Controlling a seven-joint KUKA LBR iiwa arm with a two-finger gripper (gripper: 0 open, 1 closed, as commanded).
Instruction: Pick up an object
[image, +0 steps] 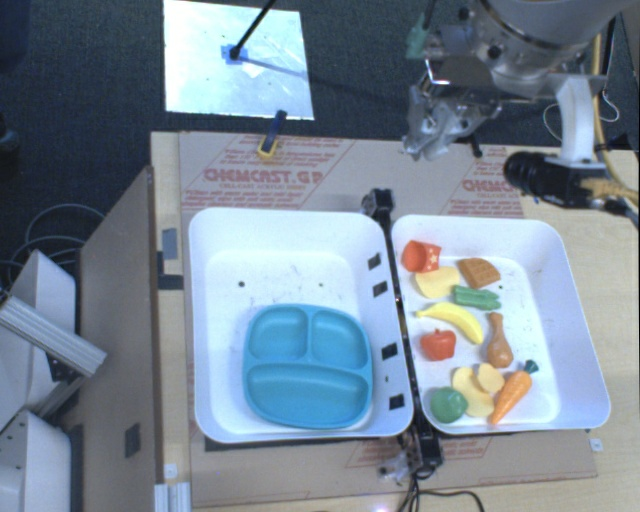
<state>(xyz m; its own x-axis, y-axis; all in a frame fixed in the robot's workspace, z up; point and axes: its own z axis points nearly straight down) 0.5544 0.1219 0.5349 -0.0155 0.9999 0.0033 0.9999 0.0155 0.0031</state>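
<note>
I am hanging above the bench with my gripper (432, 140) sitting beyond the far rim of the right bin (572, 262), over the brown board with red lettering. From this slant I cannot tell how my jaws are standing. Nothing is showing between them.

The toy food is lying inside the right bin. A red cup (421, 256) is sitting at the bin's far left corner, with a brown bread slice (479, 272) just beside it. A green pepper (474, 297) and a yellow banana (452, 319) are lying near the bin's middle. A red tomato (438, 344), a drumstick (497, 340) and an orange carrot (510, 392) are lying toward the bin's near side.

The left bin (215, 300), touching the right bin's left wall, is holding a blue divided tray (306, 365).
</note>
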